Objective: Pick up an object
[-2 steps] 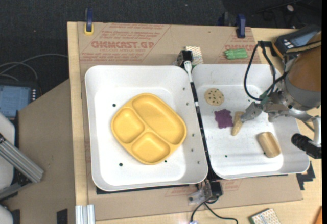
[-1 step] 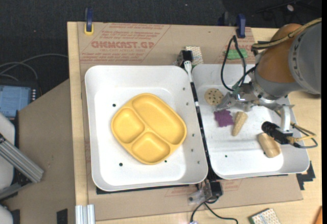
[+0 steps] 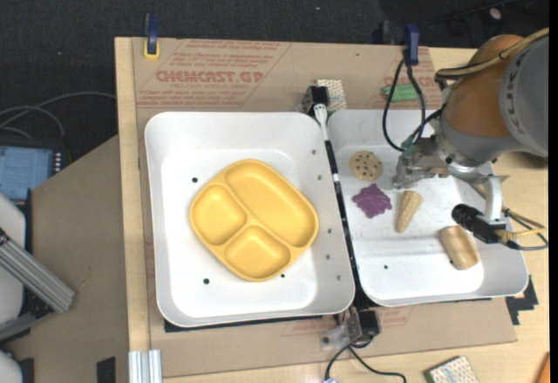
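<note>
Yellow divided tray (image 3: 253, 218) fills left bin; board (image 3: 209, 76) reads "CHEMCAST GP".

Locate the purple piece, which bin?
The purple piece lies in the right bin, near its left wall, just below the cookie and left of the cone-shaped piece.
</note>
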`<control>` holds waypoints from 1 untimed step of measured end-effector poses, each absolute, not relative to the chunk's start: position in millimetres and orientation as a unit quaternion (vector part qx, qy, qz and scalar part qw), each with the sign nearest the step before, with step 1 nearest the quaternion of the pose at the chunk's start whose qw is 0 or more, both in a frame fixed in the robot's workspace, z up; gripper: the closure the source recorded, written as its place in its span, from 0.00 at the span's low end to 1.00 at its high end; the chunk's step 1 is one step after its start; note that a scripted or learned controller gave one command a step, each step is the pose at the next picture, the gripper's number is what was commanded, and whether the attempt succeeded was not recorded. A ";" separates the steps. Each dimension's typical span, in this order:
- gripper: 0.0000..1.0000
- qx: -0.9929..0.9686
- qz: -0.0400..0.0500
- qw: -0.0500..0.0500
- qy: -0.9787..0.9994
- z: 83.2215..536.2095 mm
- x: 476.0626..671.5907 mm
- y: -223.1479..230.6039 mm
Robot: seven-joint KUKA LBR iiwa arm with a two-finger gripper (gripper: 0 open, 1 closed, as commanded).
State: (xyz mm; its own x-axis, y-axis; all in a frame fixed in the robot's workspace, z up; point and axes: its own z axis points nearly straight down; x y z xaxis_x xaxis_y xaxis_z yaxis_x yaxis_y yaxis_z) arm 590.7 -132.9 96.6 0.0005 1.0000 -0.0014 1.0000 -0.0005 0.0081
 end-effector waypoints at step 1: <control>1.00 0.706 0.001 0.002 0.708 84.6 640.5 -119.3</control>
